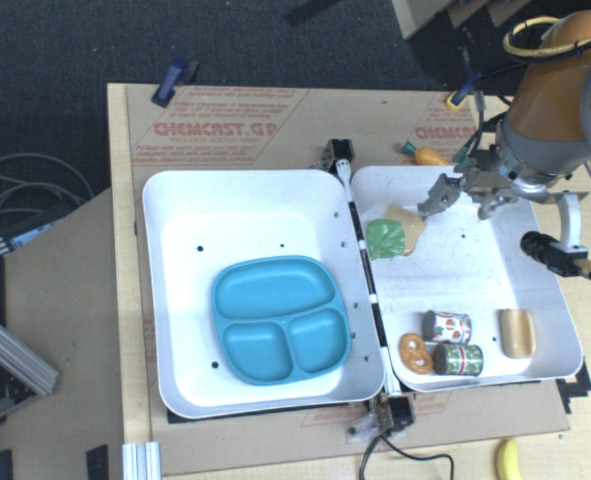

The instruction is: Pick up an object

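My gripper (462, 202) hangs over the far part of the right bin (495, 268), open, its two dark fingers spread with nothing between them. Its left finger (434, 199) is just right of and above a tan flat piece (408, 222), which lies against a green leafy toy (384, 238) by the bin's left wall. At the near end of the same bin lie two small cans (447, 326) (458, 359), a brown pretzel (413, 350) and a tan bread roll (516, 332).
The left bin (175, 228) holds a blue divided plate (280, 318). An orange carrot-like item (430, 155) lies on the board behind the right bin, a blue clip (175, 81) at the board's far left, and a yellow object (508, 460) at the near right.
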Robot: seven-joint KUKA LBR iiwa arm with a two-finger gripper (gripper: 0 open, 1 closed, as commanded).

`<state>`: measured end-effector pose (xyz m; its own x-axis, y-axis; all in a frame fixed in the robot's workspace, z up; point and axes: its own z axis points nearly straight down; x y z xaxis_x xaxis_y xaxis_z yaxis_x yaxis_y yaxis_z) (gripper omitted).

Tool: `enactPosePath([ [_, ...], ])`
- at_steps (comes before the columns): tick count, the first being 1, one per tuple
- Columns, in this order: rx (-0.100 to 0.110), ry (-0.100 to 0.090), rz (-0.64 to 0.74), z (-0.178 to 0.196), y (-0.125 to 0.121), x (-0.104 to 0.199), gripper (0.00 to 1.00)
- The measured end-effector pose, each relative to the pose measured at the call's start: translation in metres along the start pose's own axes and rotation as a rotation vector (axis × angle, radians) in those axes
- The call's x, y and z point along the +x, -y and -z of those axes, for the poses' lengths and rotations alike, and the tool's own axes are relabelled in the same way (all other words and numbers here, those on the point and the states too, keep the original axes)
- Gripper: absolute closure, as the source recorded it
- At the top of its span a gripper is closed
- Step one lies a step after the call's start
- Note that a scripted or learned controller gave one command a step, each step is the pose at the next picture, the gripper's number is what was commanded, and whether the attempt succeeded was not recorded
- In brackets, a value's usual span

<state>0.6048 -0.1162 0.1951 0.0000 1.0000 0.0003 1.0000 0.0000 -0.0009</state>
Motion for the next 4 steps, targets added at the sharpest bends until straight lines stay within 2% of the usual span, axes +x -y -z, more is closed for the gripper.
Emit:
enactPosePath([
  [1,-0.007,0.001,0.001,-0.107,-0.035,0.008,0.0],
  [2,-0.001,0.002,-0.001,-0.053,0.015,-0.049,0.0],
  [3,0.0,0.0,0.0,-0.08,0.075,-0.006,0.0],
  [4,0.002,-0.001,-0.001,-0.092,0.117,0.011,0.0],
])
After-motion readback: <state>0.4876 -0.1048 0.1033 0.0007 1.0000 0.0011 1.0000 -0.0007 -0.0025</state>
